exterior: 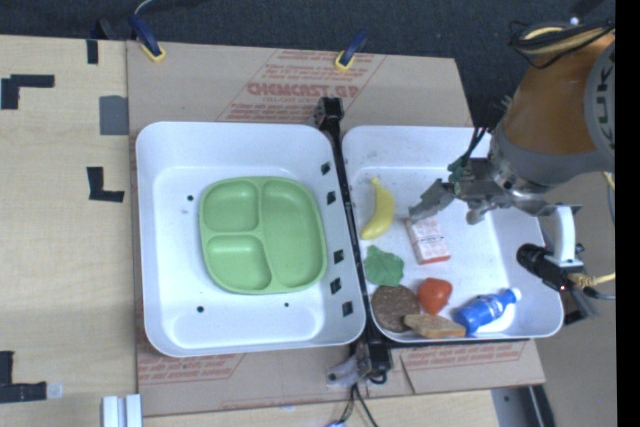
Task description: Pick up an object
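Cardboard covers the surface under two shallow white bins, and the right bin holds every loose item while the left bin carries a green divided plate. Over the right bin hangs the hand, reaching in from the far side on the grey arm; I cannot tell whether its fingers are apart or together, since they blur into dark shapes against the white floor, and nothing visible sits between them. Closest below it lies a small red-and-white packet, flat and just beside its tip; a yellow banana lies a little beyond the hand, toward the divider. Farther from it, along the near wall, crowd a green leafy piece, a brown patty, a tomato, a bread piece and a blue bottle. The packet looks the likely target, though flat things grip poorly; the banana, standing clear of its neighbours, probably offers a surer hold if the hand straddles its narrow width and descends squarely. The arm's upper part is cut off at the frame edge.
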`<state>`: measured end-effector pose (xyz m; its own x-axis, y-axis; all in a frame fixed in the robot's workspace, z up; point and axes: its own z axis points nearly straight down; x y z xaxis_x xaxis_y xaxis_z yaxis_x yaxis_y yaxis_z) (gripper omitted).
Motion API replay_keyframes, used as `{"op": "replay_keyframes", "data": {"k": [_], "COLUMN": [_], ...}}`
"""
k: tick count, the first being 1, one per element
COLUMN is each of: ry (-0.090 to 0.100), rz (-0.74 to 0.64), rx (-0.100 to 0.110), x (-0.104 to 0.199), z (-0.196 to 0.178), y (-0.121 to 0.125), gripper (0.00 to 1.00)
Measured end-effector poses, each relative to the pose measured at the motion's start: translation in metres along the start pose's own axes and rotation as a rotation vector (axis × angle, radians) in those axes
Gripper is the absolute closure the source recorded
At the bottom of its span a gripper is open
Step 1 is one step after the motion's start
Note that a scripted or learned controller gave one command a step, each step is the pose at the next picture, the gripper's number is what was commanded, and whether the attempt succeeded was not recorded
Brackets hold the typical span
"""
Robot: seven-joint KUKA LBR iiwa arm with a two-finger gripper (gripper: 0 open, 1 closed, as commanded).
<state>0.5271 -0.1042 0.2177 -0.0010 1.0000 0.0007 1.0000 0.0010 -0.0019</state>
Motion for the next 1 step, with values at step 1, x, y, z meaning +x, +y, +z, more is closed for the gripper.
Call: {"op": "replay_keyframes", "data": {"k": [1], "ry": [-0.001], "rz": [0.0], "rx": [0.002], "x": [0.0095], "z": [0.0696], "y": [0.0504], "gripper": [0.0]}}
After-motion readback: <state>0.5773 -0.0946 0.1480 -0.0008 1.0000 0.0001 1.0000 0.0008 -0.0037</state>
